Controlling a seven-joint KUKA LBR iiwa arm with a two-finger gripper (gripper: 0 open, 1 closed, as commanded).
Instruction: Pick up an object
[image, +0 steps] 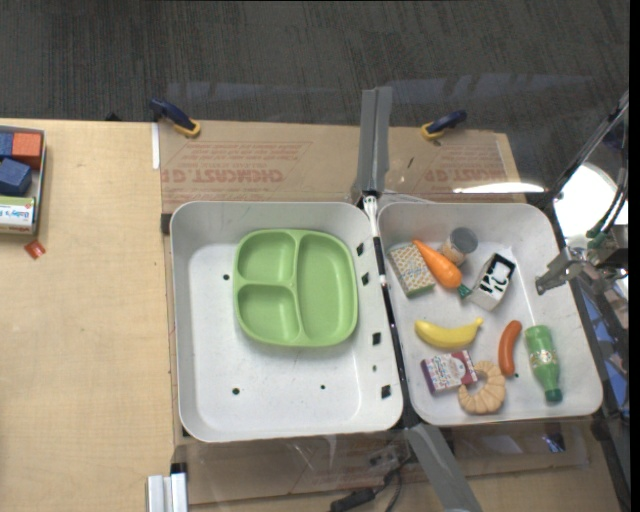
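Observation:
The right bin holds several small items. An orange carrot lies beside a speckled square sponge, with a grey round piece behind them. A black-and-white box sits near the middle. In front of these lie a yellow banana, a red sausage and a green bottle. A pink box and a tan pastry sit touching at the front.
The left bin holds a green divided plate. A grey metal bracket juts over the right bin's right rim. Blue and orange blocks sit at the table's far left. Cardboard lies behind the bins.

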